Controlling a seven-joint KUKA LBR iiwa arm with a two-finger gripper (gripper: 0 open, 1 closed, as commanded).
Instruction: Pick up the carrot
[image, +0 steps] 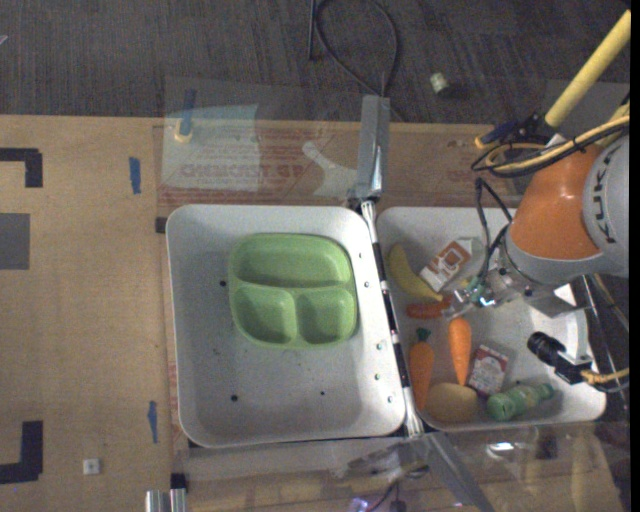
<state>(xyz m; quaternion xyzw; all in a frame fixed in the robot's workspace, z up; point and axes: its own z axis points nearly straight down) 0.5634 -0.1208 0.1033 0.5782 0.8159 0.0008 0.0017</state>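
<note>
Carrot lies free in right bin, w/ a 2nd carrot just left of it; hand hovers just far of its top, finger state can't tell; judged approach step, next needs descent onto carrot body.
</note>
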